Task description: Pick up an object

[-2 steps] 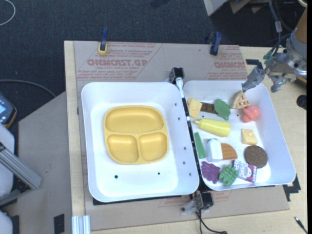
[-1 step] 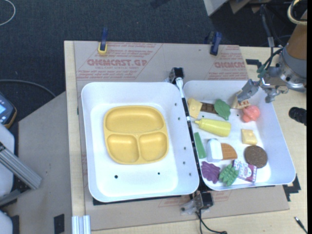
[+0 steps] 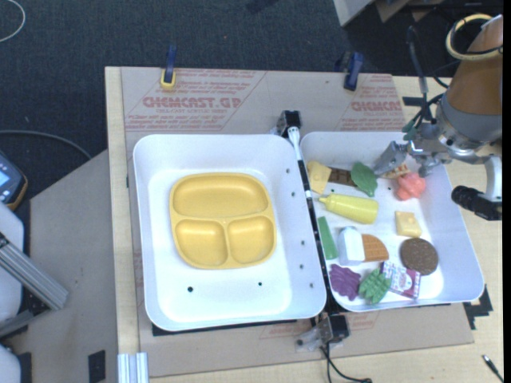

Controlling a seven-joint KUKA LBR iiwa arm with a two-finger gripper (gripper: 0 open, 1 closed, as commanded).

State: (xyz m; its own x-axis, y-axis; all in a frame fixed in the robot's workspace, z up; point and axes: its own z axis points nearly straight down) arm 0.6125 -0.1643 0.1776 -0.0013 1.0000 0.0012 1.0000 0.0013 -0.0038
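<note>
The right bin (image 3: 471,254) holds several toy foods: a yellow mustard bottle (image 3: 351,207), a green leafy piece (image 3: 364,178), a pink-red lump (image 3: 412,187), a pale cheese cube (image 3: 407,223), a brown round cookie (image 3: 418,255), a white and orange piece (image 3: 361,246), purple grapes (image 3: 344,280), a green broccoli (image 3: 373,286) and a pink packet (image 3: 402,280). My gripper (image 3: 402,160) hangs at the bin's far side, just above the pink-red lump and right of the green piece. Nothing shows between its fingers.
The left bin (image 3: 152,214) carries a yellow three-compartment plate (image 3: 223,218). A cardboard sheet (image 3: 200,94) lies under both bins, clamped at the back by a yellow clip (image 3: 168,76) and a blue clip (image 3: 352,74). The arm's orange band (image 3: 479,78) stands at the right edge.
</note>
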